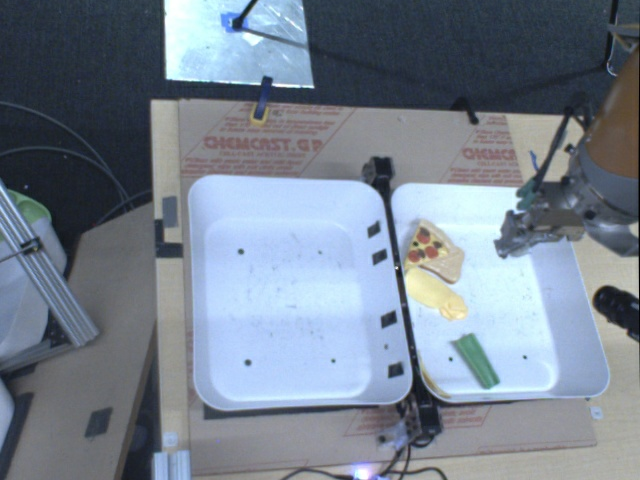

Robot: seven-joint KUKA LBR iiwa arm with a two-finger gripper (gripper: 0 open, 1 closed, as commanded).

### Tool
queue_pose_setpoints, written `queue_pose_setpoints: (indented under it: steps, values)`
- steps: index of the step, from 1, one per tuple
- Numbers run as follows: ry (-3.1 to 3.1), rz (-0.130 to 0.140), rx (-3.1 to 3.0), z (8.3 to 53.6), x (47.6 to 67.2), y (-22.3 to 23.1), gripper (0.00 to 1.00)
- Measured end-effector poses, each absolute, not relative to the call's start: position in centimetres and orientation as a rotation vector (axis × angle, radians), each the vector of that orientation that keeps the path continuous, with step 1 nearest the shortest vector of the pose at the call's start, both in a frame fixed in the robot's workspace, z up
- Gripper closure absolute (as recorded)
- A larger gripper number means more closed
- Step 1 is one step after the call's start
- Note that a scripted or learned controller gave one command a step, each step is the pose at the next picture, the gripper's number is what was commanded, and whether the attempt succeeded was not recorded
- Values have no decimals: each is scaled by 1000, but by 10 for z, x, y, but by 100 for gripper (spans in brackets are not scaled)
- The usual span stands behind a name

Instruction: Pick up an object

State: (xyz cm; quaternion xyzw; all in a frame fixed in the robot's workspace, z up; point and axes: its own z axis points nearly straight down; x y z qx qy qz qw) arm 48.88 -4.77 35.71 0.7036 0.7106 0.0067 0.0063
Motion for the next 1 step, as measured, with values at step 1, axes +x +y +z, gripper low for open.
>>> queue_pose_setpoints:
  steps: [1]
  values:
    - [2234, 4, 2210, 323, 487, 14, 100]
